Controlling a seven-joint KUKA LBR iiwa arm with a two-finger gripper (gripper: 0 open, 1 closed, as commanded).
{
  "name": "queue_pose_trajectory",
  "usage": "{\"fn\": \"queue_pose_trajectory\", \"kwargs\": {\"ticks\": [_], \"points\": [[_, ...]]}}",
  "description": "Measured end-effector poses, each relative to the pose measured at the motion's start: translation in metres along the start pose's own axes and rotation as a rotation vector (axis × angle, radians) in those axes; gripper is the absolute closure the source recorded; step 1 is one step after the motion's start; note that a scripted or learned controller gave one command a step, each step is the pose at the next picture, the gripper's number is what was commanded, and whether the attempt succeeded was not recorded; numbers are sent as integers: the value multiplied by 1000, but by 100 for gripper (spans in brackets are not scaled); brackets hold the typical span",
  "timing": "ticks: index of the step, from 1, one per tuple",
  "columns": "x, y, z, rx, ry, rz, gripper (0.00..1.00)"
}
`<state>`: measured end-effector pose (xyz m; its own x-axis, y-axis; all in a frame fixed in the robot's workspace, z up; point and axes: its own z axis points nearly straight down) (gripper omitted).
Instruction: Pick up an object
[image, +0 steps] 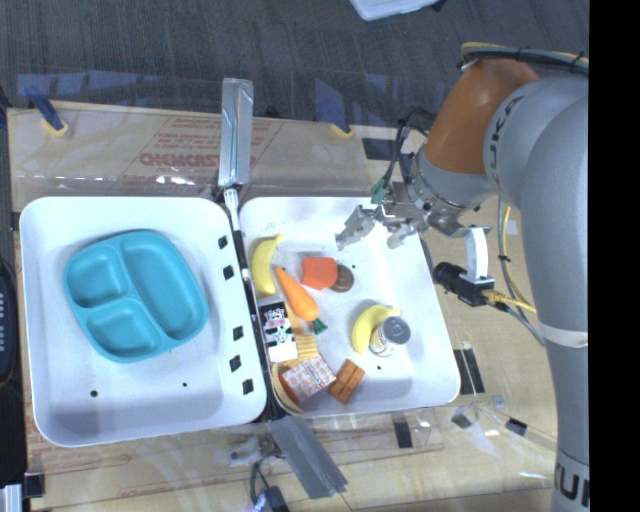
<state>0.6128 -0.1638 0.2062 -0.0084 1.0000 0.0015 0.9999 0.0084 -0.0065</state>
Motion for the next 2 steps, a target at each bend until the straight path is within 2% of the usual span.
{"fn": "queue_pose_trajectory", "kwargs": {"ticks": [1,2], "points": [[53,-21,117,-2,-1,-201,0],[52,-21,109,1,0,-205,100]]}}
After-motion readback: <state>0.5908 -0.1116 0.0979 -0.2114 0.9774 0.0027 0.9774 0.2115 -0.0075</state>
